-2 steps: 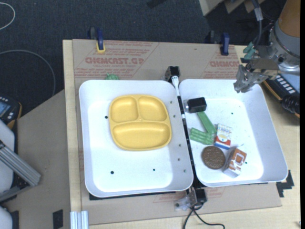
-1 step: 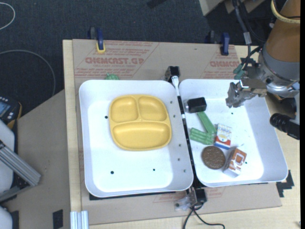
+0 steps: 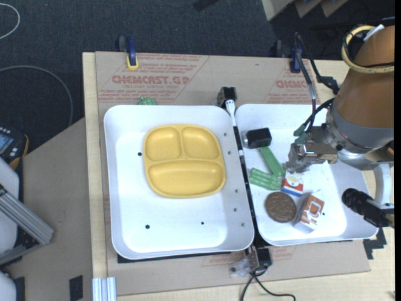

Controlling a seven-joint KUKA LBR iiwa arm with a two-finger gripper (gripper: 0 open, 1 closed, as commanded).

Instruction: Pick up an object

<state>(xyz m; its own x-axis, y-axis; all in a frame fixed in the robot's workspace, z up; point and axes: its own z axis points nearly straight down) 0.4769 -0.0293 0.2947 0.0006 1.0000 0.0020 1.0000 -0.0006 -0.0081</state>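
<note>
We see the gripper (image 3: pixel 294 167) low in the right bin (image 3: pixel 351 227), over the small carton (image 3: pixel 292 185); we cannot tell how its jaws stand.

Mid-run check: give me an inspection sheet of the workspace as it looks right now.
Surface: two white bins side by side, left bin and right bin, on a cardboard-covered bench.
Job's things: in the right bin, black block, green pieces, brown disc, small carton, red-and-blue packet.
Clutter: yellow divided plate in the left bin.
Grippers: hand low over the right bin, above the packet; finger state unclear.
Cables: black cable at the front edge.
Surroundings: dark carpet, blue clamps.
</note>
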